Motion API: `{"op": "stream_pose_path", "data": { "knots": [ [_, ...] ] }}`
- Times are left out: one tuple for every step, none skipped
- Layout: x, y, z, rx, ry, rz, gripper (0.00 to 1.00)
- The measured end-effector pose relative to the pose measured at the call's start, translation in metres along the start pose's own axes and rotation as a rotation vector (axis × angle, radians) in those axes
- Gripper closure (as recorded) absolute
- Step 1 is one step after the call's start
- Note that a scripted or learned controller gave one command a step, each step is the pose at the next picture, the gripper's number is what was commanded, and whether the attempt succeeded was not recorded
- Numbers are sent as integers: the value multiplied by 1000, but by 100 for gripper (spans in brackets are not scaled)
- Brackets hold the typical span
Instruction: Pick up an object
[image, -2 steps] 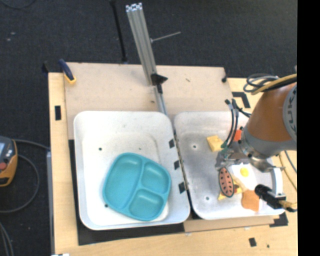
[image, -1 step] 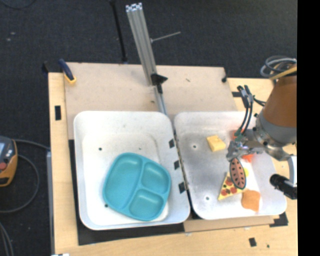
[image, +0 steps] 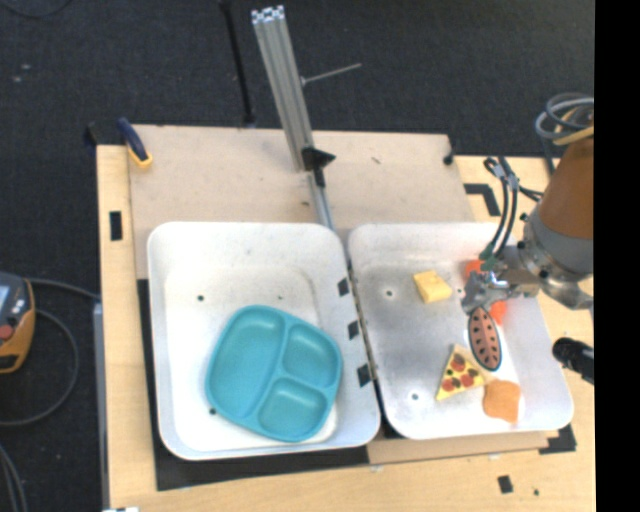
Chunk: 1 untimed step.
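**Gripper low over the toy food**

The gripper (image: 483, 292) hangs by the right bin's (image: 400, 400) far right side, just above the watermelon slice (image: 485, 338). I cannot tell its opening. Nearby lie a cheese block (image: 432, 287), pizza slice (image: 460, 374) and orange piece (image: 502, 400), loose for picking. The left bin (image: 180, 260) holds a blue plate (image: 274, 372).

Even, fairly bright overhead light, soft shadows, mild glare on the white bins (image: 250, 245), slightly soft focus.

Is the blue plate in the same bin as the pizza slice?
No, the blue plate lies in the left bin, the pizza slice in the right bin.
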<state>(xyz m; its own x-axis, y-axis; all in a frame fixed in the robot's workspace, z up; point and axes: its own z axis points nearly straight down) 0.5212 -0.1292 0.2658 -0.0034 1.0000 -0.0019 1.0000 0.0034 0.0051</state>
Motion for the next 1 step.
{"op": "stream_pose_path", "data": {
  "knots": [
    [51, 14, -4, 3, 2, -4, 100]
  ]
}}
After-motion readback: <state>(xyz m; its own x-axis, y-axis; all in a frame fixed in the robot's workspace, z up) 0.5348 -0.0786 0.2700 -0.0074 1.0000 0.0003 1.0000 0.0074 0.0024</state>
